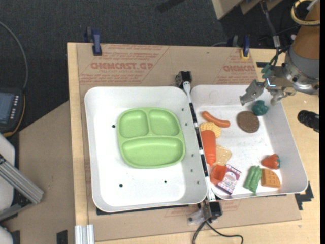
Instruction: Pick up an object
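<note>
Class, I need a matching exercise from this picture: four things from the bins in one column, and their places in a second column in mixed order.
Things:
1. green divided plate
2. brown disc
3. teal object
4. long orange carrot

Places:
A. right bin, along its left wall
B. left bin, in the middle
C. right bin, just below the gripper
D. right bin, beside the sausage, on its right

Pairs: 1-B, 2-D, 3-C, 4-A
</note>
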Robot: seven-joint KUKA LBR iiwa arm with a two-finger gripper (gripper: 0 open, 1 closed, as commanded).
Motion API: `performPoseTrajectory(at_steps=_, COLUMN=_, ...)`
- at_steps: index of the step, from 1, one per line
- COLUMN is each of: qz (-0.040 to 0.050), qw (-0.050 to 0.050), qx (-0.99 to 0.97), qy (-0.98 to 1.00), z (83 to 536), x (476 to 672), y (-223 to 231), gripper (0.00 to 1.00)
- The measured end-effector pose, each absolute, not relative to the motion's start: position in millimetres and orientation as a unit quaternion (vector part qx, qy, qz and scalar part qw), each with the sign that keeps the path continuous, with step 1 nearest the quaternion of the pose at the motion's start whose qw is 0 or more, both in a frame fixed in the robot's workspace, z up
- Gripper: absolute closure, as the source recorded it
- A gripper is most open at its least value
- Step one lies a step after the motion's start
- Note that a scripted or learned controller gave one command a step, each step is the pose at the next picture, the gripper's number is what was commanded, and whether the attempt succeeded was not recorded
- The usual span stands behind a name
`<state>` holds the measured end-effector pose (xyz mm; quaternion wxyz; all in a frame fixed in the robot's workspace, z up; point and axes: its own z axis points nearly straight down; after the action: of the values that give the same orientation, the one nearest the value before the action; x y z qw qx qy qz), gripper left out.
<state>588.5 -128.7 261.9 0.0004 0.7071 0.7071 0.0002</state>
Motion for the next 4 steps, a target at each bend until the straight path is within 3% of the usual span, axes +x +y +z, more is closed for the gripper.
performPoseTrajectory(at_steps=2, qz=-0.0024, qw=-0.003, qx=0.708, qy=0.706, z=105.0, x=624.6, y=-202.9, gripper=0.00)
performPoseTrajectory(at_steps=3, qz=0.0000, qw=0.001, qx=0.706, qy=0.708, z=83.5, x=640.3, y=-203.1, gripper=0.00)
performPoseTrajectory(at_steps=4, qz=0.0007, qw=0.002, qx=0.706, qy=0.708, z=95.8, x=640.7, y=-203.0, gripper=1.00)
